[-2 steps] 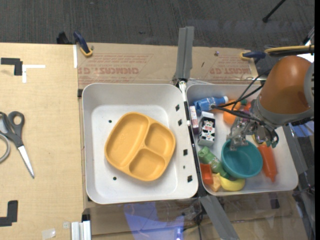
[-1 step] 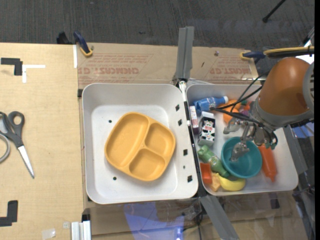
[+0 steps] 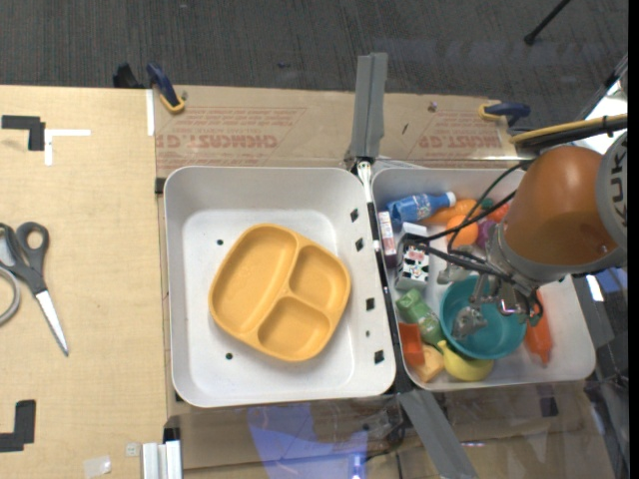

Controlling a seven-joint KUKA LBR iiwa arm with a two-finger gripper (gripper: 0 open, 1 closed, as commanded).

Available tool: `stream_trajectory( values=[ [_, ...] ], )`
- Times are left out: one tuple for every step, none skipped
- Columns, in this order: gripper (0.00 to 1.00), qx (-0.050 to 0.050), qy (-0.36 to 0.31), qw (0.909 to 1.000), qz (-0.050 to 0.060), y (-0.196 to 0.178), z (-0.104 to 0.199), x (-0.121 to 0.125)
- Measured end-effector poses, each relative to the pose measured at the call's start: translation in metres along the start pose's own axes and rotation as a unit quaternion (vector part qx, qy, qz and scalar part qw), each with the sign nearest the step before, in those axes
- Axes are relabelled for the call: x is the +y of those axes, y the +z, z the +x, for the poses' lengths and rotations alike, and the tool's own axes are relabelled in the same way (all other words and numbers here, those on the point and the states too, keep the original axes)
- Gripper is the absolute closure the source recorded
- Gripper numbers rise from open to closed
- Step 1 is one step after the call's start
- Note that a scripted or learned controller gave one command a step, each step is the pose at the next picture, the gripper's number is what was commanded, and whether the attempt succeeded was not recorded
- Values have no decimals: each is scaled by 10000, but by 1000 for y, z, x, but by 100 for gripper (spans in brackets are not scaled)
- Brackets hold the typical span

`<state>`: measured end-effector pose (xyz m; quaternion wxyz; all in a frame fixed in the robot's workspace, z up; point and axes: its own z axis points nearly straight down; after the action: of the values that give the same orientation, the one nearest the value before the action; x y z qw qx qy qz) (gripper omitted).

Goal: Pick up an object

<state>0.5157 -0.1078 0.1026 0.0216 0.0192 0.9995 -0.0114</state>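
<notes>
Orange and grey, the arm (image 3: 559,213) is the closest thing, reaching in from the right over the right bin (image 3: 574,352). Its tool (image 3: 479,305) hangs down into a teal bowl (image 3: 496,339) in that bin, and I cannot tell how far it is open or if it has hold of anything. Just below the bowl lies a yellow banana (image 3: 465,367), and beside that a red and yellow fruit (image 3: 426,363). A green thing (image 3: 416,307) sits left of the bowl, with a black and white card (image 3: 414,260) above it. Higher up lie a blue bottle (image 3: 419,207) and an orange thing (image 3: 466,230). A small orange piece (image 3: 539,337) rests at the bowl's right side. All these things to pick up are packed close together in the right bin. The left bin (image 3: 190,297) holds a yellow plate (image 3: 280,291) with three parts, lying flat in the middle. Far left on the bench (image 3: 90,267) lie grey scissors (image 3: 36,279). Two blue clamps (image 3: 165,86) sit at the back edge.
</notes>
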Motion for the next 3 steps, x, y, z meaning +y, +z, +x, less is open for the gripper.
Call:
stream_trajectory(
  values=[
    [0, 195, 805, 9965, -87, 12, -67, 2],
    [0, 205, 1154, 9931, -82, 14, -109, -1],
    [0, 209, 1328, 9909, -47, 13, -105, 12]
  ],
)
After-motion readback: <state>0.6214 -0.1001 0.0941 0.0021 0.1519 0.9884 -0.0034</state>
